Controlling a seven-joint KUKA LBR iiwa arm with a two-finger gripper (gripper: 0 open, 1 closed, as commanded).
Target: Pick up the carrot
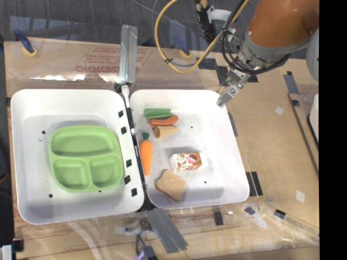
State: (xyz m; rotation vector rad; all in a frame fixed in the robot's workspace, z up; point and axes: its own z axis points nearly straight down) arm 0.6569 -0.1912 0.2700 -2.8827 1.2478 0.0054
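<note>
The carrot (146, 154) is orange with a small green top and lies lengthwise against the left wall of the right bin (227, 161), green end toward the back. My gripper (229, 93) hangs over the right bin's far right corner, below the orange-banded wrist. It is well up and to the right of the carrot, and nothing shows in its grasp.
A green bean-like piece (157, 112), a red sausage (164, 121) and a tan cone (165, 131) lie just behind the carrot. A printed packet (186, 161) and a bread slice (171, 184) sit to its right. The left bin holds a green divided plate (85, 157). Yellow cable (173, 64) loops behind the bins.
</note>
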